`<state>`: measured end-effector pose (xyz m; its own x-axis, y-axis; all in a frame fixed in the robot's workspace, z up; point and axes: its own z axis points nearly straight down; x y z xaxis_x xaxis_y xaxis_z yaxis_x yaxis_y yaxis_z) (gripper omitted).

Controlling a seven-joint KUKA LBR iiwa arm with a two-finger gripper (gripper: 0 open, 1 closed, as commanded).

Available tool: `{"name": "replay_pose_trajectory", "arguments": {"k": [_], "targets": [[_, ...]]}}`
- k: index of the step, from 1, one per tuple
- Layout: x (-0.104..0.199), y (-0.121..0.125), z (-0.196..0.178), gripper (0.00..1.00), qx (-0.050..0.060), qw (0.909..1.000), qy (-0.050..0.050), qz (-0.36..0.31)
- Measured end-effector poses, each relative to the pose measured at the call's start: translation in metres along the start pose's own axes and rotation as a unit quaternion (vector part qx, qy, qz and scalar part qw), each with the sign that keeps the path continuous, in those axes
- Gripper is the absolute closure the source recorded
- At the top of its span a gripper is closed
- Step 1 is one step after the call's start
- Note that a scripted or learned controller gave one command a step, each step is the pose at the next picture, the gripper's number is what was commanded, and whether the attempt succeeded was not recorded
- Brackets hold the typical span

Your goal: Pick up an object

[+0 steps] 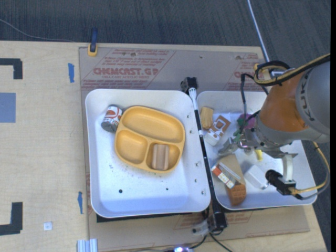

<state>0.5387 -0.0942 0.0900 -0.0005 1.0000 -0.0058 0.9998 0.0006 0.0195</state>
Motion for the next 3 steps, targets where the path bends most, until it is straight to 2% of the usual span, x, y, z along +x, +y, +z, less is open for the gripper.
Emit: {"name": "replay_pose_trajectory", "arguments": {"k": [1, 2, 3], "targets": [[-0.004, 0.001, -0.011, 1.00, -0.002, 1.0000, -0.004, 0.001], [-0.004, 0.001, -0.011, 0.00, -0.002, 1.0000, -0.004, 0.001], [-0.004, 0.002, -0.021, 1.00, -0.004, 1.0000, -0.004, 0.001]]}}
